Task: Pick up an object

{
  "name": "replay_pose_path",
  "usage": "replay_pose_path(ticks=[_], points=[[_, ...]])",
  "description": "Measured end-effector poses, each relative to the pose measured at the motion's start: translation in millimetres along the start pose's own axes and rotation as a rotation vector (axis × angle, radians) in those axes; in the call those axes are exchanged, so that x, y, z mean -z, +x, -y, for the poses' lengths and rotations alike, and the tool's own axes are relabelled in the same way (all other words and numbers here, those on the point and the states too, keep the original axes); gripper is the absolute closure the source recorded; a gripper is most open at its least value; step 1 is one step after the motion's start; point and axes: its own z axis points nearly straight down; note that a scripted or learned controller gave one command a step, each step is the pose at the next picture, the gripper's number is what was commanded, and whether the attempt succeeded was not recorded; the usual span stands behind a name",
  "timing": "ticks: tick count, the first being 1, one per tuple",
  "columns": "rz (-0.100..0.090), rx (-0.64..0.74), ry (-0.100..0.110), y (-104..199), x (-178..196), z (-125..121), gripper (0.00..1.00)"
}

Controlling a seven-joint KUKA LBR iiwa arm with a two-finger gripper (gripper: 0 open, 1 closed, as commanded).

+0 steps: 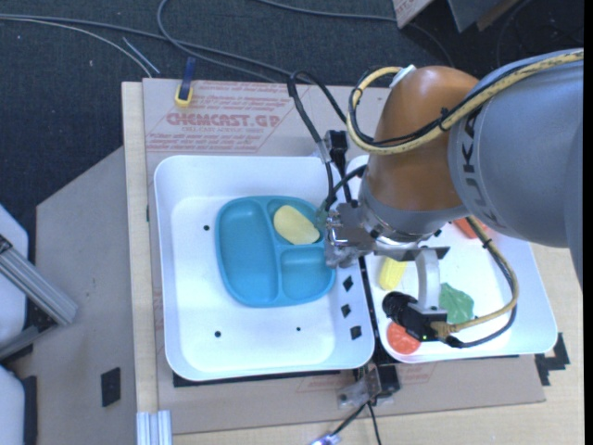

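The arm (445, 156) hangs low over the seam between the two bins, and its wrist covers the gripper; I cannot tell how it stands or if it has anything.

Possible targets: in the left bin (185, 248) a blue divided tray (255, 253) lies flat, w/ a yellow piece (296, 224) in its upper right compartment, close to the wrist. In the right bin (533, 290) I see a small yellow item (392, 273), a green item (456, 300) and a red-orange round item (401, 340) at the near edge.

Risks, as I judge:
- The wrist is very near the bin walls at the seam, so a descent may hit the rim instead of an object.
- The yellow piece sits in a shallow compartment; the tray lip may block a finger, or the tray may lift or slide w/ it.
- Cables (482, 318) hang over the right bin's items and may drag them.

Count: 2 bins, 1 tray, 2 yellow things, 1 green, 1 red-orange; approx. 5 loose objects in total.
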Motion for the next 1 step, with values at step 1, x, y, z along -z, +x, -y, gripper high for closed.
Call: replay_pose_path(ticks=[1], points=[[0.002, -0.005, 0.0, -3.3, -0.6, -0.6, 0.0]])
